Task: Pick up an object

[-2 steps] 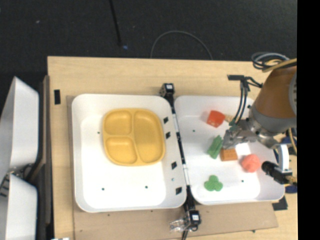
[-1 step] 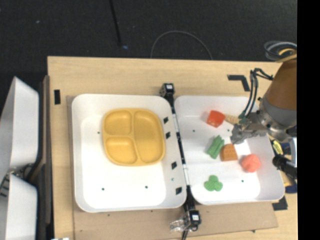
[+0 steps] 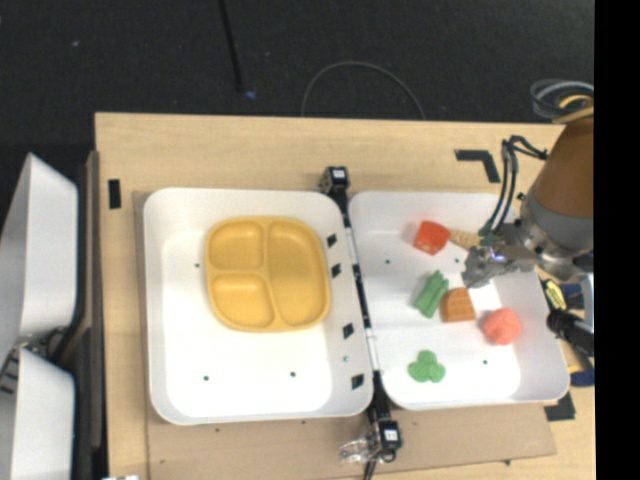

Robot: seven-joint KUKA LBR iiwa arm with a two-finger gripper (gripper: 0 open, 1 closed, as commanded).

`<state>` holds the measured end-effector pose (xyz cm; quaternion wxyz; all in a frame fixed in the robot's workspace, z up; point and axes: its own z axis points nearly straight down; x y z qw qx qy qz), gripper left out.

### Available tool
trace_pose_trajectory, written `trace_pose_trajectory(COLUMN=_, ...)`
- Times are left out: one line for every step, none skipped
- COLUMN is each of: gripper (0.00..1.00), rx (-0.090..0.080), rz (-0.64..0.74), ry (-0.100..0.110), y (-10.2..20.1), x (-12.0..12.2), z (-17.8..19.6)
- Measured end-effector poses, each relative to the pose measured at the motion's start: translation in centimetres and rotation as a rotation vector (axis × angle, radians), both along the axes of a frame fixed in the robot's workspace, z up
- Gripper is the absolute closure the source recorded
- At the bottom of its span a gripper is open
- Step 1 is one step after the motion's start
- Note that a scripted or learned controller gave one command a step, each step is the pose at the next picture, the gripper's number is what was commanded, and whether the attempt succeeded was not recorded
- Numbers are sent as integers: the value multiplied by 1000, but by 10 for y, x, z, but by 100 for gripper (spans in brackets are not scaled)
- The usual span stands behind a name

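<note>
Five toys lie near my gripper [image 3: 484, 265], its state unclear; I'd descend next onto the orange block [image 3: 458, 306] just below.

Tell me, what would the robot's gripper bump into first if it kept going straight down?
Probably the orange block, which lies just below the gripper, or the bin floor beside it. Depth is hard to judge.
</note>
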<state>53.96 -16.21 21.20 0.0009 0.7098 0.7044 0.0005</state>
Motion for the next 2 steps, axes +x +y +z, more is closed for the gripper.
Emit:
trace_pose_trajectory(gripper=100, rx=2, rz=15, ry=0, y=56, x=25, z=-2)
trace_pose_trajectory(gripper=100, rx=2, rz=16, ry=-1, y=107, x=53, z=-4)
